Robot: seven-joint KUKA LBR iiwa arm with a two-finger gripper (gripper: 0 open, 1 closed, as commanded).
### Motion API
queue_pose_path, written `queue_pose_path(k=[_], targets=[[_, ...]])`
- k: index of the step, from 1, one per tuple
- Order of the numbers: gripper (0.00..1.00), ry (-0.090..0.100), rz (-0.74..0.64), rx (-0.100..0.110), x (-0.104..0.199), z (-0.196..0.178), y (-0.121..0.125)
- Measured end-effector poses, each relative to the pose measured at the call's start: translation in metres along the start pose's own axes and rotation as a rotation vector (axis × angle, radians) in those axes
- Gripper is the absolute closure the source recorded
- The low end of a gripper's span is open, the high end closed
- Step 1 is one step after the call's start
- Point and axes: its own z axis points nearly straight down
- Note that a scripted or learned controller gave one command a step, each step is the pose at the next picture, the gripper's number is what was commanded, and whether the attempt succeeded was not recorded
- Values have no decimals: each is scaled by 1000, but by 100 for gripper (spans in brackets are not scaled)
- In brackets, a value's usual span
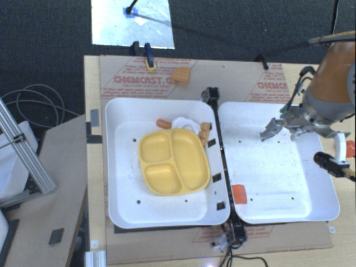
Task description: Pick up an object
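While the arm (334, 82) reaches in from the right, its gripper (273, 130) hangs over the upper part of the right bin (311, 213), its grey metal fingers (269, 133) angled toward the bin's middle; how far apart they stand cannot be told, and nothing shows between them. That bin, shallow, white and speckled, holds one small orange block (238, 193) near its lower left corner, well apart from the gripper. The left bin (119, 166) carries a yellow tray (173, 161), smooth plastic with rounded corners and three compartments, lying tilted across the bin's middle. Just above the tray lie an orange sausage-shaped piece (163, 124) and a white piece (183, 124) partly hidden by the tray's rim; a small tan block (204, 133) sits by the tray's upper right corner, near the bin wall. Beyond the bins, on the brown printed cardboard covering the worktop (93, 82), rests a tan wedge (181, 75). Behind the worktop a shiny silver sheet (132, 15) lies on dark carpet.
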Motion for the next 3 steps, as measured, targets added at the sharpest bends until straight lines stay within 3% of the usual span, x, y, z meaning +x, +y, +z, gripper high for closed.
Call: queue_pose_path(k=[1,2,3], targets=[[0,4,-10,-6,99,-121,-70],[0,3,-8,-12,146,-207,-89],[100,0,-7,-7,143,-213,-89]])
